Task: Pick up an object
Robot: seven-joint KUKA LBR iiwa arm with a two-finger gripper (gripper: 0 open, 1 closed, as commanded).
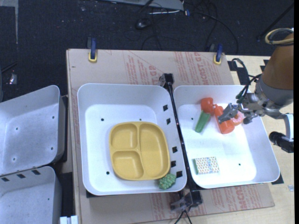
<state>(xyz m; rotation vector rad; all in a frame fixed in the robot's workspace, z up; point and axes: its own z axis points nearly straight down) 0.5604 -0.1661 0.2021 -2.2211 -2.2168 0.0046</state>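
My gripper (238,115) reaches in from the right and hangs over the far right part of the right bin (261,169). Its two dark fingers (229,112) stand apart, so it is open. Just under and between them lies a red toy piece (226,127) with a pinkish bit (237,120) beside it. Whether the fingers touch it is unclear. Left of that are an orange-red toy (207,104) and a green cylinder (202,122). A small patterned box (206,165) lies near the bin's front.
The left bin (93,125) holds a yellow divided plate (139,150) and a green leafy toy (167,181) at its front right corner. A black divider strip (175,125) runs between the bins. White trays (28,125) lie off the bench to the left.
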